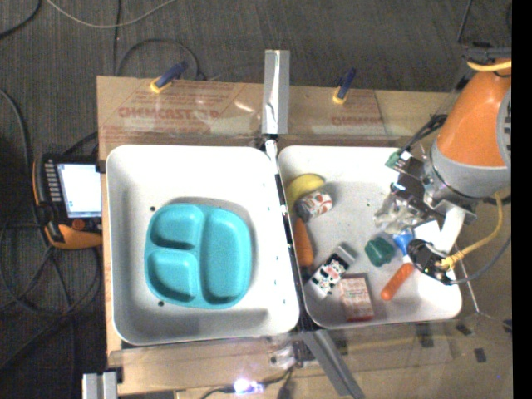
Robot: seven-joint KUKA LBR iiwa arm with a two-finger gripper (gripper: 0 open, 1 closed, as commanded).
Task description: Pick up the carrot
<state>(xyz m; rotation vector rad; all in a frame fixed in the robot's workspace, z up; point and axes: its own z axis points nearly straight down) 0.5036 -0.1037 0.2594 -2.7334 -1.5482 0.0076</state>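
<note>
Two white bins sit on the counter (116,115). One carrot (302,243) lies untouched by the right bin's (432,310) left wall. Tool (397,213) hovers well apart; its grip I cannot tell.

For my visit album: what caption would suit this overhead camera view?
Gripper hovers over the right bin of small items; the carrot lies by its left wall.

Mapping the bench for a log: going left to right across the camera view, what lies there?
Handheld screen → teal divided plate → carrot → black-and-white cube → pink box → green block → orange piece.
</note>
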